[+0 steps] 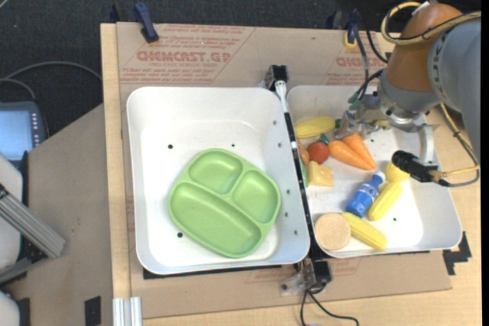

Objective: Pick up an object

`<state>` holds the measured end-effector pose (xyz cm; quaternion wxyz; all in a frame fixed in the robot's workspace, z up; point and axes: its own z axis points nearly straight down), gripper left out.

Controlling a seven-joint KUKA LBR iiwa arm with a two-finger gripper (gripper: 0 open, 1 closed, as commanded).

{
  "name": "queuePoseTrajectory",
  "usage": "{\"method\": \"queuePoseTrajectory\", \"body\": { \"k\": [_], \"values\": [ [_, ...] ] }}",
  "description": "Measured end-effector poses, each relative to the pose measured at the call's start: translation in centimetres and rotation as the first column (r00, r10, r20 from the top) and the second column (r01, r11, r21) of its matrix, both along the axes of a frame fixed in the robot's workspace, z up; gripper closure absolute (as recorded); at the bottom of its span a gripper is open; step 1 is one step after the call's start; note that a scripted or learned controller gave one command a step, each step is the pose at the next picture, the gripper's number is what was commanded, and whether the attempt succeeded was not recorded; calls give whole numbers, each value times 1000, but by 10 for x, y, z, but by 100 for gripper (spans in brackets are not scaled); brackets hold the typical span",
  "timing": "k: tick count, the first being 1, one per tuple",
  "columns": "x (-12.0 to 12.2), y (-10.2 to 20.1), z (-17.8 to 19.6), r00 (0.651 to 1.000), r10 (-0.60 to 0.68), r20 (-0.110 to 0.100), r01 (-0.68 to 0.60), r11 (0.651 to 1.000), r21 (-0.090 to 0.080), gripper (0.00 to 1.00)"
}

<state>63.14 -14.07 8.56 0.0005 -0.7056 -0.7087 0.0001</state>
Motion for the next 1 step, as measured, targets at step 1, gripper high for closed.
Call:
{"method": "queuePoseTrajectory", "body": {
  "k": [1],
  "values": [
    [-47, 63, 105, 1000, 1, 5, -1, 1000, 2, 100]
  ]
}}
